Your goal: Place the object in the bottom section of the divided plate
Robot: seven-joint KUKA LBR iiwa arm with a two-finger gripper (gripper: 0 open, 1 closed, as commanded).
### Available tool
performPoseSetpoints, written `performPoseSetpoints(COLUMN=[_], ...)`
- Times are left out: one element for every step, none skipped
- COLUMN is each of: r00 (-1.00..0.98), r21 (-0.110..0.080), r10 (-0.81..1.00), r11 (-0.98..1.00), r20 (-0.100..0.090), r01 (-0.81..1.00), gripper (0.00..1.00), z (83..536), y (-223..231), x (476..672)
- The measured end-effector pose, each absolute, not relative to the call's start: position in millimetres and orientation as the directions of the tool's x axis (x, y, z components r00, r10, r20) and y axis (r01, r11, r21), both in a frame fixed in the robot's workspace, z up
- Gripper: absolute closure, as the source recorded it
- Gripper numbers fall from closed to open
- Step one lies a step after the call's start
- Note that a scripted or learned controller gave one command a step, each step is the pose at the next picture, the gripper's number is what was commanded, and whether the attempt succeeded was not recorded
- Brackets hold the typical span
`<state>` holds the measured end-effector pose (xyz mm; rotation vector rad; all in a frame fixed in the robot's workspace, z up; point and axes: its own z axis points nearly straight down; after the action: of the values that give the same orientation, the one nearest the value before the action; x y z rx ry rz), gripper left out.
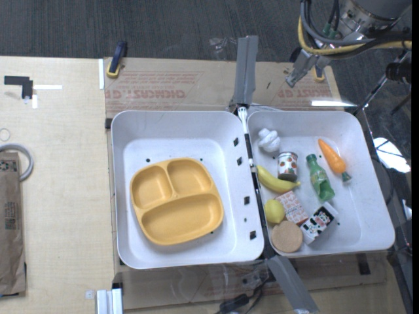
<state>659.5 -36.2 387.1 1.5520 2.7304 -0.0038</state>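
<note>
A yellow divided plate (175,201) lies in the left white bin (124,175); its large bottom section (182,218) and two smaller top sections hold nothing. The right bin (366,195) holds a carrot (332,156), a green bottle (320,177), a banana (276,180), a small can (287,165), a white lump (267,138), a lemon (274,210), a pink packet (293,206), a black-and-white carton (317,223) and a brown disc (287,237). My gripper (298,70) hangs high above the bench, beyond the right bin's back edge, with nothing seen in it.
A grey bar (245,64) stands at the back where the bins meet. A blue clamp (118,57) sits at the cardboard's back left corner. A brown bag (10,227) lies at the far left. Yellow and black cables (327,31) hang by the arm.
</note>
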Motion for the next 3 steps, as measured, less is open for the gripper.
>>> performPoseSetpoints(r00=[-0.512, -0.512, -0.674], r21=[-0.002, -0.002, -0.002], r10=[0.859, 0.859, 0.739], r11=[0.512, 0.512, 0.674], r20=[-0.002, -0.002, -0.001], r01=[0.859, 0.859, 0.739], gripper=[0.00, 0.00, 0.00], z=[387.1, 387.1, 361.1], y=[-36.2, -36.1, 5.5], x=[659.5, 659.5, 646.6])
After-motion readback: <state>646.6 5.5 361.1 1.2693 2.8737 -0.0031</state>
